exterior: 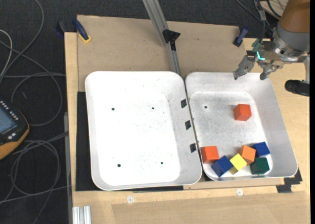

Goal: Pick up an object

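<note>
Orange, blue, yellow and green blocks (237,158) crowd the right bin's (280,134) near rim, so a grab there could jam, while the lone orange cube (242,112) sits clear below my empty, spread gripper (253,71).

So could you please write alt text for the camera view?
A robot gripper hangs open above the far rim of the right bin, holding nothing. That bin holds seven small blocks: one orange block alone, six clustered at its near edge. The left bin sits beside it.
</note>
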### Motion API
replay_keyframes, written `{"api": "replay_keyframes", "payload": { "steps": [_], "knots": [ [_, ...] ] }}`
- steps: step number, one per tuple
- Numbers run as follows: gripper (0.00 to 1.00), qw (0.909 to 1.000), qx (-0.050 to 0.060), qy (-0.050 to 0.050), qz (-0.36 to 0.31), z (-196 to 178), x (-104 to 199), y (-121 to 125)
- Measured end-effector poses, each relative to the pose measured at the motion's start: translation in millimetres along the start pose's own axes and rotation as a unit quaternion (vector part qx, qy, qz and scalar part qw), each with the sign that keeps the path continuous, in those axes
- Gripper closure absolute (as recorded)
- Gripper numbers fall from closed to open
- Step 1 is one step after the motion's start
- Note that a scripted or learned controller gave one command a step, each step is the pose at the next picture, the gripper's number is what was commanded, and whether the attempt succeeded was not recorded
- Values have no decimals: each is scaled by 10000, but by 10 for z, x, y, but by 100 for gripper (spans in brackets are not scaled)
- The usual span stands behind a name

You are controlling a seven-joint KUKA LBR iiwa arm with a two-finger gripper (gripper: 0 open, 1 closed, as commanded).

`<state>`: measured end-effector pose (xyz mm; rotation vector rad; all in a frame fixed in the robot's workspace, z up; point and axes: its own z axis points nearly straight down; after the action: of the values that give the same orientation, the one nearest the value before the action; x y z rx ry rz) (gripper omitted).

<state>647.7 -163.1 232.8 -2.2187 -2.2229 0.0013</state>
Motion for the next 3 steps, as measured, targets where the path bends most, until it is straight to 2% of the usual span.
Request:
{"api": "replay_keyframes", "payload": {
  "steps": [2,3],
  "knots": [
    [0,10000,32,8,12,1215,-54,-87],
    [0,10000,12,4,6,1339,-47,-87]
  ]
}}
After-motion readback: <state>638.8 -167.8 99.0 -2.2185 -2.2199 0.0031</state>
